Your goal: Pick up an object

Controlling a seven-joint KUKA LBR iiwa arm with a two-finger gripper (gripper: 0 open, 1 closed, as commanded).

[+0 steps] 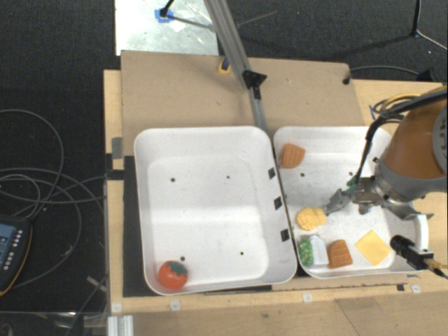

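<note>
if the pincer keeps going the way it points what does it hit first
The pincer points toward the view's lower left, so the round yellow waffle in the right bin looks first in line, though its height above the waffle is unclear.

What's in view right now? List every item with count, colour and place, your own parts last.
bins: 2, white, side by side on the bench
tomato: 1, red, left bin, near-left corner
bread piece: 1, orange-tan, right bin, far-left corner
round waffle: 1, yellow, right bin, left-centre
green-and-white item: 1, right bin, near-left corner
brown block: 1, right bin, near edge
cheese slice: 1, pale yellow, right bin, near-right
arm: 1, grey with orange band, right side
hand: 1, over right bin beside the waffle
</note>
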